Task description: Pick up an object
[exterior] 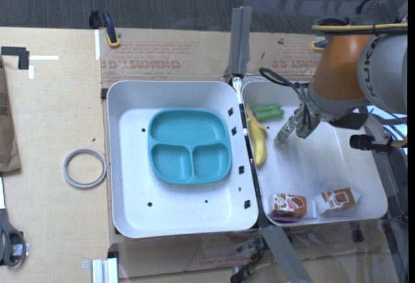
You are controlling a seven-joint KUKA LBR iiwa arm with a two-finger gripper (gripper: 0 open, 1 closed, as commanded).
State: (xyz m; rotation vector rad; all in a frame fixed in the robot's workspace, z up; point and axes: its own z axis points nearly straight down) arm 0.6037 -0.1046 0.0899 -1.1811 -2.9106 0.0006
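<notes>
gripper point(293, 126) hung in right bin point(363, 210), nothing in it, opening unclear | banana point(257, 140) just left against dividing wall, green thing point(267, 111) beyond | risk: wall blocked a finger, curved banana could slip away
</notes>
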